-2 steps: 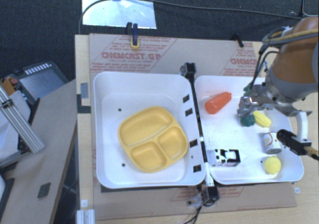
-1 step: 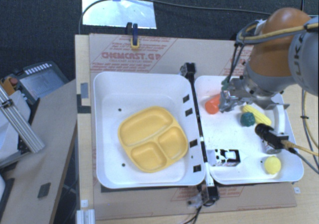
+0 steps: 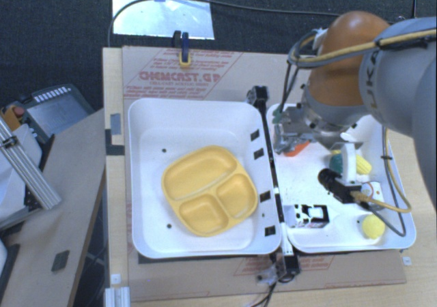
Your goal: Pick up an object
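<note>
Gripper (image 3: 290, 138), opening not discernible, at a small orange object (image 3: 298, 150) beside the right bin's (image 3: 401, 234) left wall; bare floor lies camera-ward of the object.

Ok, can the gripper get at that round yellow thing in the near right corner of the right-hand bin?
Probably yes. The round yellow thing lies uncovered with nothing on it, and the gripper is over the same bin. The bin wall close beside it may crowd the grasp.
</note>
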You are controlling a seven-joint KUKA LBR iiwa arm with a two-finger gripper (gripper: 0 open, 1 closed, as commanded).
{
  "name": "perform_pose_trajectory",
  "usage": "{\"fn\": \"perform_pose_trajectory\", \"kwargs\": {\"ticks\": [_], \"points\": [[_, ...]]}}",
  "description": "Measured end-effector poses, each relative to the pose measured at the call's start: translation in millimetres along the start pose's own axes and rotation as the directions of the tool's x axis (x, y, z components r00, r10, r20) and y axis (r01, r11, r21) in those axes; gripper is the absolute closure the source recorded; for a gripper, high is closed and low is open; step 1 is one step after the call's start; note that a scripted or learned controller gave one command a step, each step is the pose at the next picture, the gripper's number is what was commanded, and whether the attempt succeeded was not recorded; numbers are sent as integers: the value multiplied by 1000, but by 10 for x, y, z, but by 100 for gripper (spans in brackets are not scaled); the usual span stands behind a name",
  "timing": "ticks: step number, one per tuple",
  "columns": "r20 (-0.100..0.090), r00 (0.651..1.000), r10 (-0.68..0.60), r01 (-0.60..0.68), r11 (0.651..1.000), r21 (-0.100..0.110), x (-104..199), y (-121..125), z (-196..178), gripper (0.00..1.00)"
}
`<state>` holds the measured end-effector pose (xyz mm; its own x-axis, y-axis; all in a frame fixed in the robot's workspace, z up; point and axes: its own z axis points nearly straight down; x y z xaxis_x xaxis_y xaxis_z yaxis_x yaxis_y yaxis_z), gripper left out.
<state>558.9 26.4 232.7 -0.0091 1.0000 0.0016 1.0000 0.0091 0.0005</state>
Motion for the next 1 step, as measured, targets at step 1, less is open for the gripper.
{"fn": "perform_pose_trajectory", "kwargs": {"ticks": [1], "points": [[-1, 1000, -2, 2, 1000, -3, 563, 146, -78, 100]]}}
